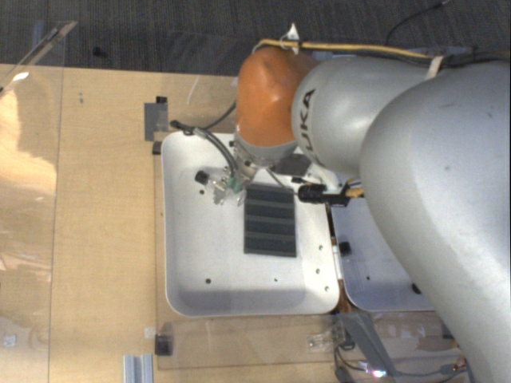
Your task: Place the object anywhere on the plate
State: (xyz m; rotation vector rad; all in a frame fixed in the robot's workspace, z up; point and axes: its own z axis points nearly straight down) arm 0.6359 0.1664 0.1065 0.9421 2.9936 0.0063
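**benchwatcher:** Starting at the gripper [227,183]: we see it low over the upper left part of the left bin [188,282], but it's a blurry tangle of clear and dark bits, so we cannot tell how the jaws stand or whether anything sits between them.

**slantcam:** Same here. Just right of it we've got a dark ribbed rectangular block [270,219] lying flat on the left bin's floor, near the middle. Is that the object or the plate? We honestly can't tell.

**benchwatcher:** The rest of that bin floor reads as bare white with a few small dark dots. The right bin [369,282] is mostly hidden under the grey arm [415,166].

**slantcam:** And the orange band [267,94] covers the left bin's top edge.
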